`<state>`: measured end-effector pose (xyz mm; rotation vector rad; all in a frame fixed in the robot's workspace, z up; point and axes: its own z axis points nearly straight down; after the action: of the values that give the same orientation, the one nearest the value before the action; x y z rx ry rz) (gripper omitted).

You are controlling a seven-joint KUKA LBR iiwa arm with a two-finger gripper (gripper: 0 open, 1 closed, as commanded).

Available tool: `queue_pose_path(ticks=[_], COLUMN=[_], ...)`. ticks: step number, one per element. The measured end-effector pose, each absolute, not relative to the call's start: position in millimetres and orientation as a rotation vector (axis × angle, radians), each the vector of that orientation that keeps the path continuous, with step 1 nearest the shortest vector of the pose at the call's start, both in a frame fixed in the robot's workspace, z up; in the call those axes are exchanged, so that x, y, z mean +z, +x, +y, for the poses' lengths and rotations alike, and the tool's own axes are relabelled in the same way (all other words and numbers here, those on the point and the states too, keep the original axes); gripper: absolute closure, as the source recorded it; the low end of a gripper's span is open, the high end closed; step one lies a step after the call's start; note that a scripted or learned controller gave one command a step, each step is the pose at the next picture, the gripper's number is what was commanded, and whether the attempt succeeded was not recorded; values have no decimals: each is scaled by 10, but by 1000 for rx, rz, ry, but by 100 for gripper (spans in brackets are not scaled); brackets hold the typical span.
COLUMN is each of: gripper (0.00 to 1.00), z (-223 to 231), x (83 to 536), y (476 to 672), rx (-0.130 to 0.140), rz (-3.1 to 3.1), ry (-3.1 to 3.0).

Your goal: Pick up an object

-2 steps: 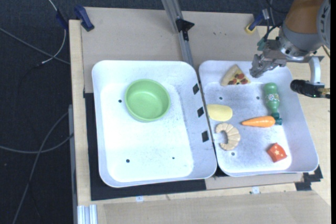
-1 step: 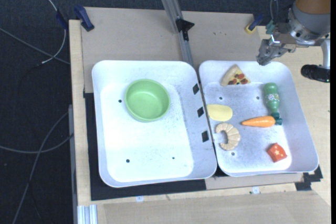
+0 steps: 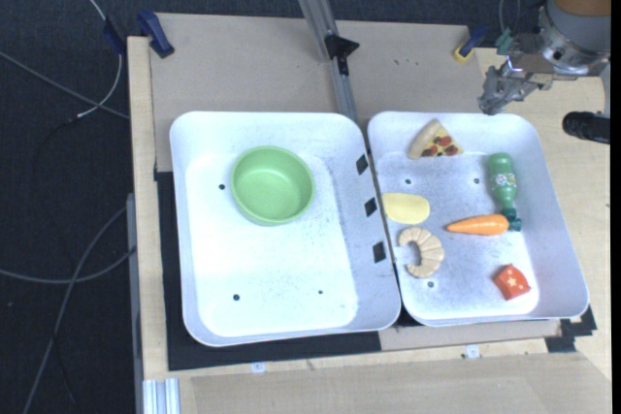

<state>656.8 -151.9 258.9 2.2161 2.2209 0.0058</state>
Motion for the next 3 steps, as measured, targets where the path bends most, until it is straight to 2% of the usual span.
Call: queue_pose_path(ticks=[2, 3], gripper=[100, 100], z=[-431, 87], x=[2387, 2284], y=[6333, 6102], rx=[-6, -9], rz=[2236, 2238], ry=[2224, 2225])
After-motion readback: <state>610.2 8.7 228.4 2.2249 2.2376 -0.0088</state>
